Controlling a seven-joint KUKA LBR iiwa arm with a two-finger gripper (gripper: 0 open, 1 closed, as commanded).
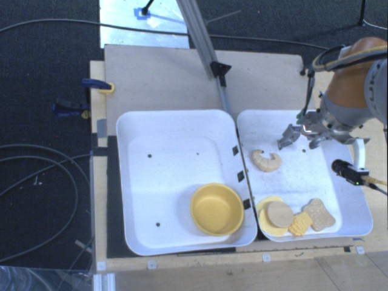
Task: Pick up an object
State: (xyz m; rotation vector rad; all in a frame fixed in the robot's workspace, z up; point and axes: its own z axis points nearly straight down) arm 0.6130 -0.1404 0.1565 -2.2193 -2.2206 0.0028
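Note:
The right bin [357, 223] holds a pale croissant [267, 160] near its middle. At its front lie a tan round disc [280, 213] on a yellow lid [264, 214], a yellow waffle cracker [299, 224] and a slice of toast [319, 214]. A yellow bowl [217, 208] stands at the front right of the left bin [163, 138]. My gripper [301, 139] hangs over the back of the right bin, up and to the right of the croissant. Its fingers are open and hold nothing.
The arm's orange band [354, 80] and grey wrist come in from the right over the right bin's back edge. A metal pole [203, 38] slants down to the divide between the bins. A black cable end [347, 171] hangs near the right bin's right wall.

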